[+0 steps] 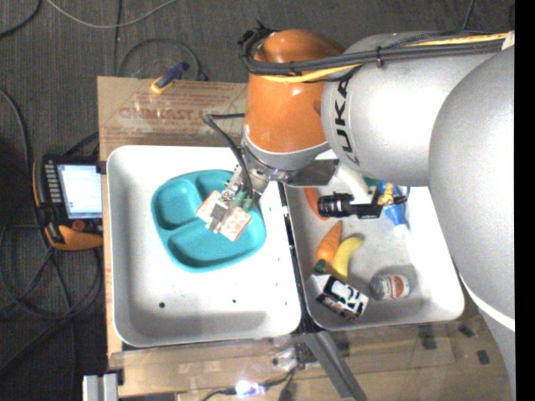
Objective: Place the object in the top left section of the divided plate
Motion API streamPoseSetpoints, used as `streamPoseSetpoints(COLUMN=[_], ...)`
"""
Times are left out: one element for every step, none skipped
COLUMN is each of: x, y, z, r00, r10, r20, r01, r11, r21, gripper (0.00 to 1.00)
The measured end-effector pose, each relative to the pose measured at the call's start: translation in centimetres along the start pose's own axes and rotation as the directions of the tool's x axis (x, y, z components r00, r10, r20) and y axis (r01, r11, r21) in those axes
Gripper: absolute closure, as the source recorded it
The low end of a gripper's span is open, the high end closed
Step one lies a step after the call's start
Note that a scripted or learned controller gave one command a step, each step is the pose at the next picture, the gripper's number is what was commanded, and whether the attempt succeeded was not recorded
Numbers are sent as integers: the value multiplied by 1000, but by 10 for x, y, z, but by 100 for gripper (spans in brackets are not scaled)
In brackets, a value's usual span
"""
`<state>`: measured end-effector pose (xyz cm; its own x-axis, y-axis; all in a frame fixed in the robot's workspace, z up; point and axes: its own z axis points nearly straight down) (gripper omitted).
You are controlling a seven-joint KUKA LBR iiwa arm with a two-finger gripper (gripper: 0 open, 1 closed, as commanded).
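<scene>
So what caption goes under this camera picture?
Grey KUKA arm's gripper hovering over a teal divided plate in the left white bin.

place: robot lab | cues: industrial arm (401,98) – white bins (125,307) – teach pendant (71,199) – loose floor cables (84,7)

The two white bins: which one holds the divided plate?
The left bin holds the teal divided plate; the right bin holds loose items such as a banana.

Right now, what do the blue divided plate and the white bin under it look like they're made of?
The divided plate looks like moulded plastic: even teal colour, soft sheen, rounded ridges between its sections. The left bin also seems plastic, smooth white with rounded corners and a faint gloss, though coated metal can't be ruled out. The gripper hovers over the plate.
</scene>
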<state>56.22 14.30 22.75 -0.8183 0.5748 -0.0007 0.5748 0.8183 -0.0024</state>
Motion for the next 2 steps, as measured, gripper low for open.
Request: streamPoseSetpoints(x=[-23, -43], y=[17, 9], z=[33, 63], r00=[1000, 1000], r10=[-14, 15], r20=[2, 1], r01=[14, -15], r11=[1000, 1000], r21=[1, 1], gripper=[100, 100])
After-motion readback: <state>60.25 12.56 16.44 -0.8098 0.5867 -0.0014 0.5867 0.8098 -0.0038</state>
